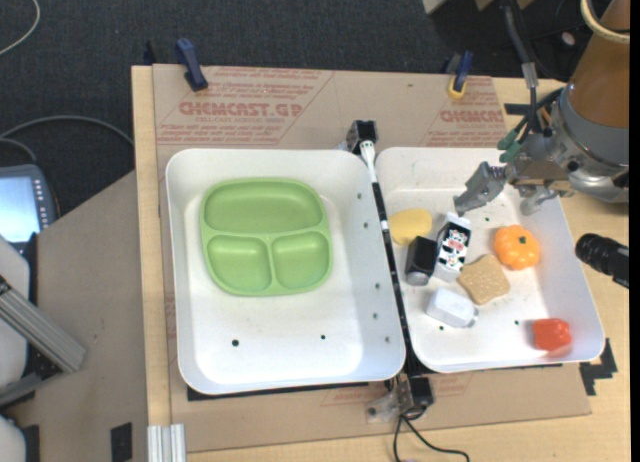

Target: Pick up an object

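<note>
I have the gripper (505, 193) hanging over the back of the right bin (590, 302), nothing between the fingers. One finger angles left toward the yellow piece (410, 225), the other sits nearer the wrist, so the jaws look spread, not pinching anything.

Candidates are all in the right bin: orange pumpkin (516, 247) just below the gripper, tan sponge-like block (484, 279), black-and-white carton (455, 246) touching a black cylinder (421, 259), white piece (451, 307), red piece (551, 333) well apart near the front corner. Left bin (190, 280) has the green divided tray (266, 235).

Risks as I see them:
- Middle cluster is tight. Descending there likely lands a finger on a neighbour and shoves instead of closing round one item.
- Pumpkin is round, may squirt out of a two-finger pinch.
- Yellow piece sits just beside the divider wall; a finger could hit the rim.

Red piece looks the cleanest target.
</note>
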